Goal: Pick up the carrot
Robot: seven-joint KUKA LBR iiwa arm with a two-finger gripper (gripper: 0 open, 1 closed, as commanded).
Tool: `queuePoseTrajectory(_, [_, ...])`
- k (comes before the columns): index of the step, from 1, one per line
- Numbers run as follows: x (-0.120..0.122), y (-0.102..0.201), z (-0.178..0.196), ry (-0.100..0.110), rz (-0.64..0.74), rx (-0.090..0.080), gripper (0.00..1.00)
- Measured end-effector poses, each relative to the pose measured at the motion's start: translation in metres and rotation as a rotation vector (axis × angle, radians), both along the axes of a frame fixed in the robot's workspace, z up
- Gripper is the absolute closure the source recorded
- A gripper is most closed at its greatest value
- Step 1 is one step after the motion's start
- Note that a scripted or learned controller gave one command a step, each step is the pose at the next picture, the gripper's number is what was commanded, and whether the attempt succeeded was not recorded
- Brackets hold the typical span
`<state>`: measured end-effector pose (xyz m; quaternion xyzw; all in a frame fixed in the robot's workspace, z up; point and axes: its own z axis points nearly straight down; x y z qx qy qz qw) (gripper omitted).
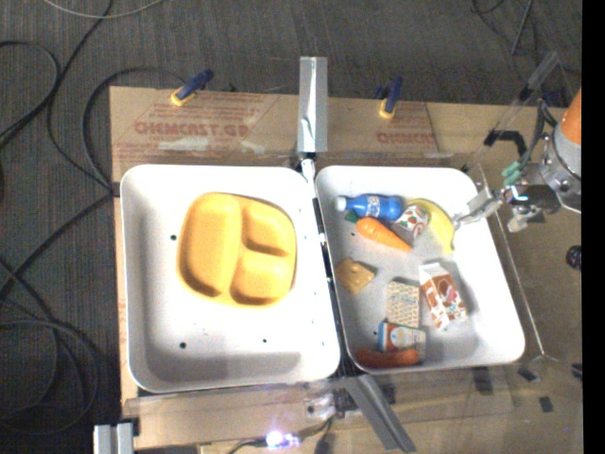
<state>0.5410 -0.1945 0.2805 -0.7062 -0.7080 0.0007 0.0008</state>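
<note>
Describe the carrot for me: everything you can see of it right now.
The carrot is a small orange toy, smooth like plastic, tapering toward the lower right. It lies flat and slanted in the upper part of the right bin, just below the blue bottle, with a red-and-white packet against its right end. The gripper is apart from it, to the right.

White bins, bright toys, brown board

Both bins [142,348] are white; the left one holds a yellow tray [238,248]. In the right bin lie an orange carrot [383,233], a blue bottle with a white label [371,205], a yellow banana [438,221], a tan cracker [354,275], a red-and-white patterned carton [442,301], a pale checked packet [403,303] and a red sausage [388,357]. The board [236,130] beneath is brown with faded red print, held by blue-and-yellow clamps [192,86]. The floor [57,159] is dark grey.
</note>
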Motion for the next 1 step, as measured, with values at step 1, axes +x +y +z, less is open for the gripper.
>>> queuePoseTrajectory(1, [0.0288, 0.0265, -0.1743, 0.003, -0.247, -0.001, 0.0])
